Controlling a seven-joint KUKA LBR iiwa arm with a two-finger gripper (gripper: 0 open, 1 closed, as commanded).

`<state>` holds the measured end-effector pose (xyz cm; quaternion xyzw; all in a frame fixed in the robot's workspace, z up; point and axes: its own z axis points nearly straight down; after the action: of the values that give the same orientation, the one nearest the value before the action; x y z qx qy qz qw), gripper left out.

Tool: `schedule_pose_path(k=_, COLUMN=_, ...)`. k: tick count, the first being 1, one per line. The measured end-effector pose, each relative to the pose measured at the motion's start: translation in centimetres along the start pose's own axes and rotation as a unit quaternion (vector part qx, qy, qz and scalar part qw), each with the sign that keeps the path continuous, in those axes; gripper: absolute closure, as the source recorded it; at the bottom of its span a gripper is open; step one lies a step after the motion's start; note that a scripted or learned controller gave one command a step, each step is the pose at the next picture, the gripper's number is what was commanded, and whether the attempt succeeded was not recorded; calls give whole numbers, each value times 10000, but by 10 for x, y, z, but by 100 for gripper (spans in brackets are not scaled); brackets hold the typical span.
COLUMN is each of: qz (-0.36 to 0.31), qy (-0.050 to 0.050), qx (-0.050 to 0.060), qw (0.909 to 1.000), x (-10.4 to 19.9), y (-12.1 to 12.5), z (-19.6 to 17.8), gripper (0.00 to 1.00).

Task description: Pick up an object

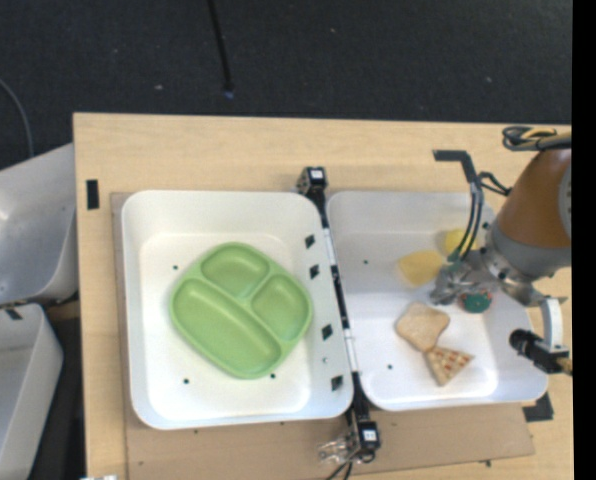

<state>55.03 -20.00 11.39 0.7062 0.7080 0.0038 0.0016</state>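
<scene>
Looking down from the camera view, I take the right bin (378,388) as my landmark. My gripper (461,286) hangs low inside it, in its upper right part, with my orange-banded wrist rising toward the bin's right wall.

Gripper state: I cannot tell. My own wrist and the slant of the view mask the tip, and nothing is visibly held there.

Candidate objects, all in the right bin:
- A pale yellow piece (420,266) lies just beside my gripper, on the side toward the bin's centre divider. It is the nearest candidate.
- A small teal object (477,301) sits at the gripper tip, toward the bin's right wall. Contact cannot be confirmed.
- A bright yellow object (455,240) lies past my gripper toward the bin's far wall, partly hidden by my cabling.
- A toast-shaped piece (422,326) lies toward the bin's near wall from my gripper, close but apart.
- A pizza-slice piece (448,364) touches or nearly touches the toast, nearer the bin's near wall, its point aimed at that wall's right corner.

Governing relation: the pale yellow piece lies divider-ward of my tip, its long axis running roughly across the bin from divider to right wall. I judge a short shift toward the divider is needed before descent.

A green divided plate (240,309) occupies the left bin (138,388) beyond the divider, well apart from my gripper.
</scene>
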Motion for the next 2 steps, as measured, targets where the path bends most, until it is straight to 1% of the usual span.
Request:
schedule_pose_path(k=1, qz=1, qy=-32, qx=0, qw=10000, x=-4, y=3, z=-65, gripper=100)
schedule_pose_path(k=2, qz=-1, qy=-34, qx=4, qw=10000, x=-15, y=8, z=-115, gripper=100)
